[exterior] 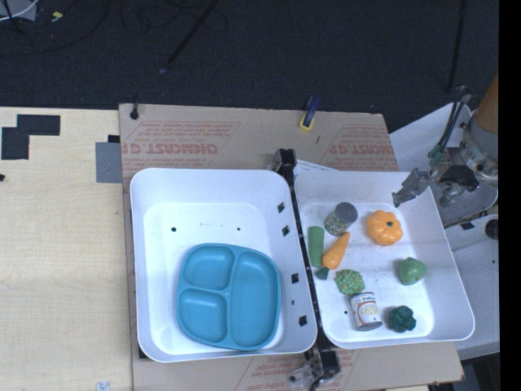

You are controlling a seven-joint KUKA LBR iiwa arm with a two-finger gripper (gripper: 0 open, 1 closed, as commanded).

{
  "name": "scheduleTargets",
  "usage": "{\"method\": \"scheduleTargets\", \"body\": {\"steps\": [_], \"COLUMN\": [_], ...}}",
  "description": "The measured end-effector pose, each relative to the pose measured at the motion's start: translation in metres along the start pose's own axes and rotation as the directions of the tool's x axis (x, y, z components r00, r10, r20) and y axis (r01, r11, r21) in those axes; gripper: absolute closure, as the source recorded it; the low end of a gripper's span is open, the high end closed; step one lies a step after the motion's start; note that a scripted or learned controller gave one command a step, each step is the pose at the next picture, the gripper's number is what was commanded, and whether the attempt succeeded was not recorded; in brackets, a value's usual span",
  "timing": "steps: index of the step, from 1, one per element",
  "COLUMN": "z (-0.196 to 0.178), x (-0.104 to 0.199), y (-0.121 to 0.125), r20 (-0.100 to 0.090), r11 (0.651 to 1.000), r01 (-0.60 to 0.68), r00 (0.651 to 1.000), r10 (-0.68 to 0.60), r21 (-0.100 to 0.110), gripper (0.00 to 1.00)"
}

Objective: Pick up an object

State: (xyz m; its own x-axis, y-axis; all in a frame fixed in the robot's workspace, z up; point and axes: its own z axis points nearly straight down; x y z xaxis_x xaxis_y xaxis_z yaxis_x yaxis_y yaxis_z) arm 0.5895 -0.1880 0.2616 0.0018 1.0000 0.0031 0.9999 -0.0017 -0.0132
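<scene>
The right bin (pixel 444 304) holds several small items. An orange pumpkin (pixel 383 227) lies near its back, with a grey tin (pixel 341 217) to its left. An orange carrot (pixel 335 251) and a green cucumber (pixel 316 245) lie by the bin's left wall. Toward the front are a light green bumpy vegetable (pixel 350 282), a green pepper (pixel 411 270), a labelled can (pixel 366 310) and a dark green broccoli (pixel 401 319). My gripper (pixel 431 192) hangs over the bin's back right corner, up and to the right of the pumpkin. It is open with nothing between its fingers.
The left bin (pixel 163 194) holds a blue divided plate (pixel 229 295). A black clamp (pixel 285 163) joins the two bins at the back. Both bins rest on a cardboard sheet (pixel 212 137), with a yellow and blue clip (pixel 308 114) at its far edge.
</scene>
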Motion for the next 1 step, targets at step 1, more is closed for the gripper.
{"method": "scheduleTargets", "body": {"steps": [1], "z": [-0.0068], "x": [-0.0001], "y": [0.0019], "r20": [0.002], "r11": [1.000], "r01": [0.002], "r00": [1.000], "r10": [-0.002], "r21": [-0.011], "gripper": [0.00]}}
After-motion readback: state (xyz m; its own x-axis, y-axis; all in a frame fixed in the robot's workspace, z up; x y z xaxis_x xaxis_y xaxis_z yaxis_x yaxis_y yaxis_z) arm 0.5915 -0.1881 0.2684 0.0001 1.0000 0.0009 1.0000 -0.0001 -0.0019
